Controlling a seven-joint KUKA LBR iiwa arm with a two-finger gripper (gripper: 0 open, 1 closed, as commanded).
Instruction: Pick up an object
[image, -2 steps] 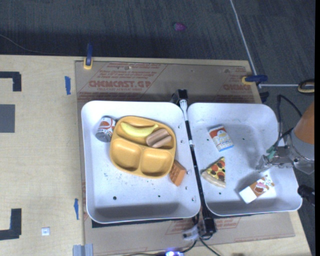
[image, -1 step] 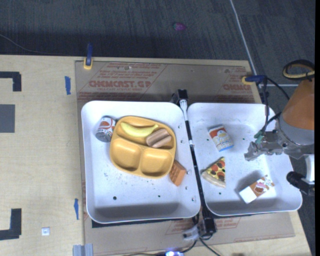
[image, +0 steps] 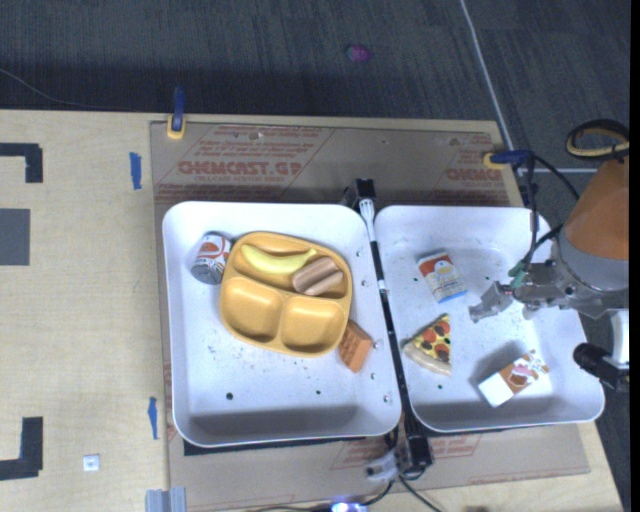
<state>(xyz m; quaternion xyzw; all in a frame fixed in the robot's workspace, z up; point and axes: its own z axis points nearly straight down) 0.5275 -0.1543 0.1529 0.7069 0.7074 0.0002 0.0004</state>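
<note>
Over the right bin (image: 590, 405), we see the gripper (image: 490, 303) hanging above bare floor, between the small carton (image: 441, 276) and the pizza slice (image: 431, 343). Its fingers appear slightly apart, with nothing between them. A white packet (image: 512, 378) lies nearer the front wall. In the left bin (image: 190, 420) sits a yellow divided tray (image: 283, 305), a can (image: 209, 257) beside it. We judge the main risk to be a descent onto empty floor: no candidate object lies directly under the fingers. A second risk is a finger landing on the carton edge and pushing it aside instead of straddling it.
</note>
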